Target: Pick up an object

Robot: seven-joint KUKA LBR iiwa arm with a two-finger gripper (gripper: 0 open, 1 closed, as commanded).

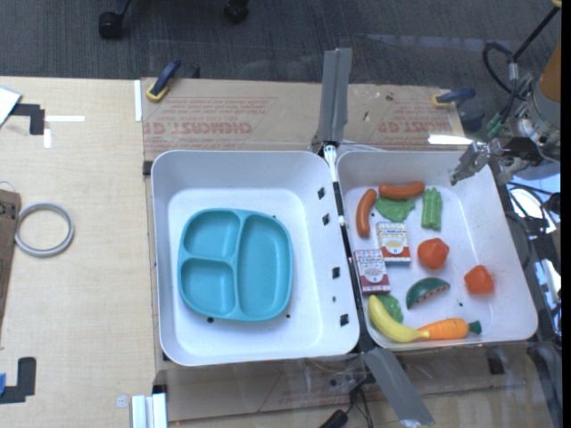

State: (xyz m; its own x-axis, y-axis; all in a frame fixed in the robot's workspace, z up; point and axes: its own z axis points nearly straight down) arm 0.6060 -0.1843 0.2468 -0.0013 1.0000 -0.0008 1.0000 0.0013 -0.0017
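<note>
While I look down from my feed, nearest me in the right bin lie a banana and a carrot along the front wall, touching end to end. Just behind them sit a watermelon slice, an orange fruit and a small carton; a second carton and a tomato follow. Farther back come a sausage, a lettuce leaf, a green pod and another sausage, crowding the far wall. Open floor remains along that bin's right side. Left bin carries a blue divided plate. My gripper hovers over the far right corner; I cannot tell its finger state.
</note>
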